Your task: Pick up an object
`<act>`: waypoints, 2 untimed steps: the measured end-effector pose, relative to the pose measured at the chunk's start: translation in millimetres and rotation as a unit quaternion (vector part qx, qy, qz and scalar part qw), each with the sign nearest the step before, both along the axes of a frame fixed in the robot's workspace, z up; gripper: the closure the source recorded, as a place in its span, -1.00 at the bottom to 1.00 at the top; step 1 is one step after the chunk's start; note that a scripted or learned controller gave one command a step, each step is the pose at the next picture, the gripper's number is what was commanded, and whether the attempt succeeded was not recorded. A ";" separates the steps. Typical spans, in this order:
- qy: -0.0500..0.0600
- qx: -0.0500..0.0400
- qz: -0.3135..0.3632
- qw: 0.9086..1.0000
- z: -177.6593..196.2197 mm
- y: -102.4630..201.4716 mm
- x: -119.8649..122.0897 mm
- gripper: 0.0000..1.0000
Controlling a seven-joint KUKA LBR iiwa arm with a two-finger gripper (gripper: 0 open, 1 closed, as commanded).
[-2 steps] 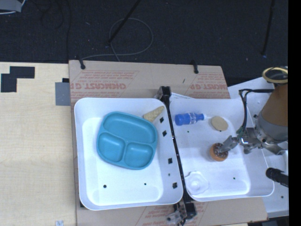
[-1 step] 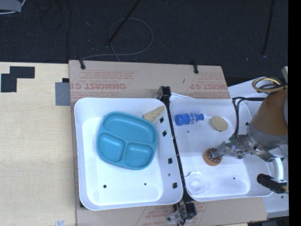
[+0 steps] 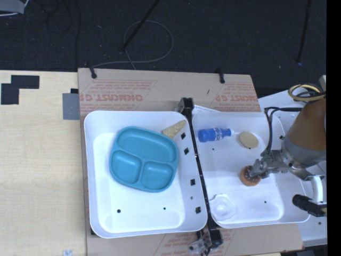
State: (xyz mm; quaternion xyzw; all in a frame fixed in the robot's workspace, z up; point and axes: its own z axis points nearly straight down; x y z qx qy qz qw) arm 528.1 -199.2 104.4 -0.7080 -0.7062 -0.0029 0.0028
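Note:
In the right bin (image 3: 277, 209), my gripper (image 3: 257, 169) hangs low at the end of the grey arm that reaches in from the right. It sits directly over a small round brown object (image 3: 248, 177) and partly covers that object's right side. Whether it touches the object cannot be told. A blue bottle (image 3: 214, 134) lies on its side at the bin's back left. A tan oval piece (image 3: 248, 140) rests just right of the bottle. A clear plastic cup (image 3: 222, 206) lies near the front left corner.
The left bin (image 3: 101, 207) holds a blue divided plate (image 3: 144, 158), with a tan wedge (image 3: 174, 128) at its back right. A black divider (image 3: 196, 169) runs between the bins. Cables (image 3: 305, 92) lie at the far right.

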 end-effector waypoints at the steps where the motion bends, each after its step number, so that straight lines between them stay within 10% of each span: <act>1: -0.001 -0.004 0.002 1.000 59.6 -1.6 -7.2 1.00; 2: -0.001 -0.005 0.002 1.000 122.1 -1.2 -10.2 1.00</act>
